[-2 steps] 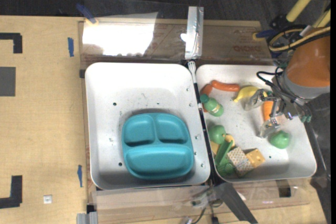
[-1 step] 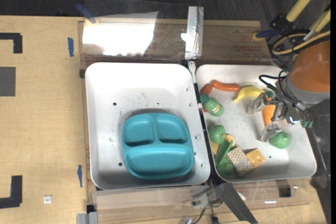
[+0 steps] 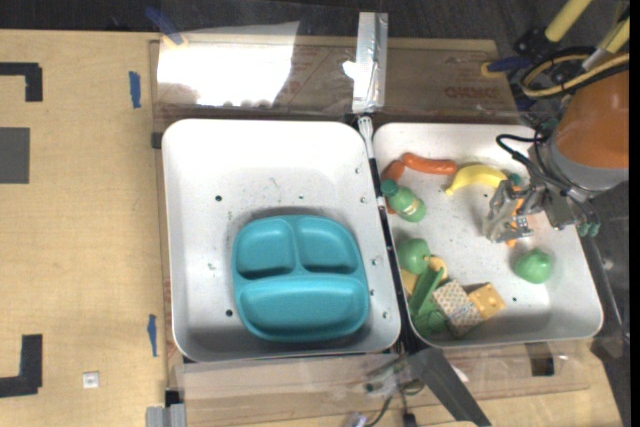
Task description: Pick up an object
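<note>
My gripper point(image 3: 505, 218) hangs low over the right bin point(image 3: 580, 310), just right of its middle. A yellow banana point(image 3: 475, 178) lies close to its upper left, and an orange carrot-like piece point(image 3: 425, 165) lies further left. A green ball point(image 3: 533, 265) rests just below and to the right of the gripper. A small orange bit point(image 3: 516, 231) shows at the gripper's tip; I cannot tell whether it is held. Two round green pieces point(image 3: 406, 205) point(image 3: 413, 254) sit along the bin's left side.
A green pepper-like piece point(image 3: 430, 303), a speckled beige block point(image 3: 455, 305) and a yellow wedge point(image 3: 486, 298) crowd the right bin's front left. The left bin point(image 3: 200, 165) holds a teal divided tray point(image 3: 297, 277). Cables point(image 3: 560, 65) hang at the upper right.
</note>
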Tool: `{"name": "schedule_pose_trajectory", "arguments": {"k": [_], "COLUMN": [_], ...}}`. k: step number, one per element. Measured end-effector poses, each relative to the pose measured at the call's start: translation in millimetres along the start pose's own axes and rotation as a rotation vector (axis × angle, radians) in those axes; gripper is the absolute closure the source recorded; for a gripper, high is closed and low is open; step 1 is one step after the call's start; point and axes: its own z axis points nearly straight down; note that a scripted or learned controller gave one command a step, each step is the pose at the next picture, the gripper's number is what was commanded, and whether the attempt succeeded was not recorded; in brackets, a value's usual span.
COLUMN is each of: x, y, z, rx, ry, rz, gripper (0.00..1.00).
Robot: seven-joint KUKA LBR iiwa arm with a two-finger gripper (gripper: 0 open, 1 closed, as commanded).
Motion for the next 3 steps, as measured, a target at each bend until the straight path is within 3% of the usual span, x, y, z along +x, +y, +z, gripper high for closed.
{"name": "schedule_pose_trajectory", "arguments": {"k": [1,2,3], "x": [0.4,14.8,10.0], "y": [0.3,-14.6,-14.8], "z": [0.9,13.8,-0.2], "rx": [-0.001,-0.006,0.001], "ry": [0.001,0.014,0.000], "rz": [0.000,0.039,0.037], "gripper": [0.00,0.00,1.00]}}
